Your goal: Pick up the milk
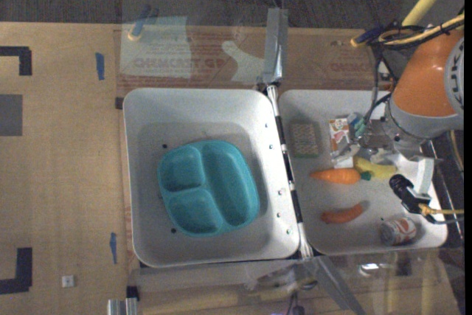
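The milk [339,135] is a small white and red carton lying near the back of the right bin [317,236]. My gripper [366,139] hangs low over that bin, just to the right of the carton and close against it. The grey wrist with its orange band [428,81] covers the bin's back right corner. I cannot make out whether the carton sits between the gripper's tips or only beside them.
The right bin also holds a ridged grey-brown block [304,138], a carrot [335,175], a yellow item [377,170], an orange sausage [344,214] and a can [399,231]. A teal divided plate [209,187] lies in the left bin [147,122].
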